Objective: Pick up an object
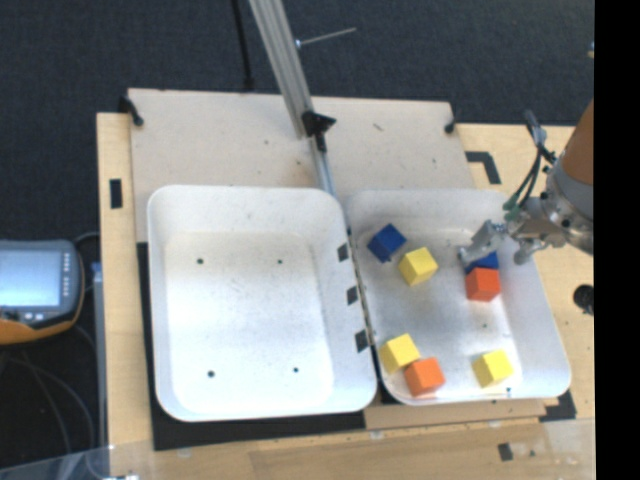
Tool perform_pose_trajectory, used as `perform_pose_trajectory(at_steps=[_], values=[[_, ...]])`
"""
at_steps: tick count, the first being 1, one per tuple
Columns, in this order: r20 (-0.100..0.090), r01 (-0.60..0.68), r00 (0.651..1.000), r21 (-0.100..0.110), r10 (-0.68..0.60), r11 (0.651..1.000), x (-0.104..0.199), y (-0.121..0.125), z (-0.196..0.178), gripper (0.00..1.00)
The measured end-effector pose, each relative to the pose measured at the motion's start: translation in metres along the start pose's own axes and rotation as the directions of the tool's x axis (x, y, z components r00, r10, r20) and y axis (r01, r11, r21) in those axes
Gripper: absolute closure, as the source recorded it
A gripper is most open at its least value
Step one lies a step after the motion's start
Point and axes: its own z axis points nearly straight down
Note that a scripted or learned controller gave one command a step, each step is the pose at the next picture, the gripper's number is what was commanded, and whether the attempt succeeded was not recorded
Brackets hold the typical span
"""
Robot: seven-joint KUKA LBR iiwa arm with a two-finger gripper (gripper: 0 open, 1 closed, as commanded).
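Right bin [545, 313] centre open; blocks [418, 265] ring it.

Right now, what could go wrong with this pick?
1. The claw hovers over a blue cube that touches an orange cube; closing might nudge or catch both.
2. Both sit close to the right bin's far wall, so a push could jam them there.

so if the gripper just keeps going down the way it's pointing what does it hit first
Most likely the blue cube right under the gripper, stacked against the orange cube in the right bin. Height above it is hard to judge.
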Motion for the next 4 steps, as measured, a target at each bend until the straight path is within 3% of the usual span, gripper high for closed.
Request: perform_pose_trajectory(at_steps=[1,2,3,4], values=[[0.0,-0.001,1.0,0.0,0.001,1.0,0.0,0.0,0.0,0.0],[-0.003,0.008,1.0,0.009,-0.008,1.0,0.061,0.004,0.082,0.0],[-0.001,0.008,1.0,-0.002,-0.008,1.0,0.102,0.009,0.05,0.0],[0.0,-0.001,1.0,0.005,0.001,1.0,0.093,-0.045,0.067,0.0]])
